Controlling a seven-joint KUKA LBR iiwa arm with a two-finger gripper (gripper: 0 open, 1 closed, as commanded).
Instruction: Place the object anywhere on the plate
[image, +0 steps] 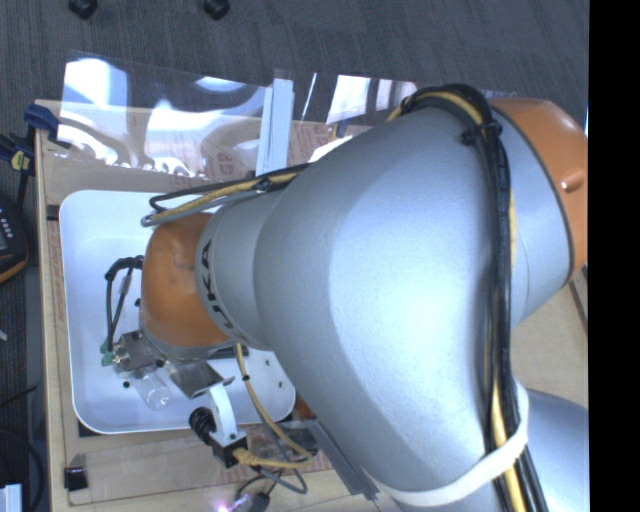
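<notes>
Camera view. The arm (400, 290) fills most of the frame, reaching in from 3 o'clock and bending down over the left bin (80, 300). The orange band (175, 290) above the wrist sits over the bin's middle. Below it, toward 7 o'clock, the wrist hardware and the gripper (150, 385) hang low over the bin floor. Black and yellow cables (250, 420) trail off toward 6 o'clock.

Gripper state: cannot tell. The wrist housing hides the business end, and I cannot say whether anything is clamped there.

Task's thing: a faint clear or glassy shape (157, 397) lies just at the gripper, at about 7 o'clock in the left bin, low against the white floor. It may be the object, but it is too indistinct to name. The plate cannot be made out; the arm covers the right bin and much of the left.

Judgement on the step in hand: this looks like the pick, or the approach to it, not the placing. To do it well:
- centre the gripper over the shape before closing, since a clear, smooth body would slip from an off-centre pinch;
- come down square to the bin floor, clear of the near wall;
- lift slowly and confirm a hold before carrying toward the plate;
- keep the trailing cables from catching the bin rim.

The surface (590, 330) shows bare at 3 o'clock.
</notes>
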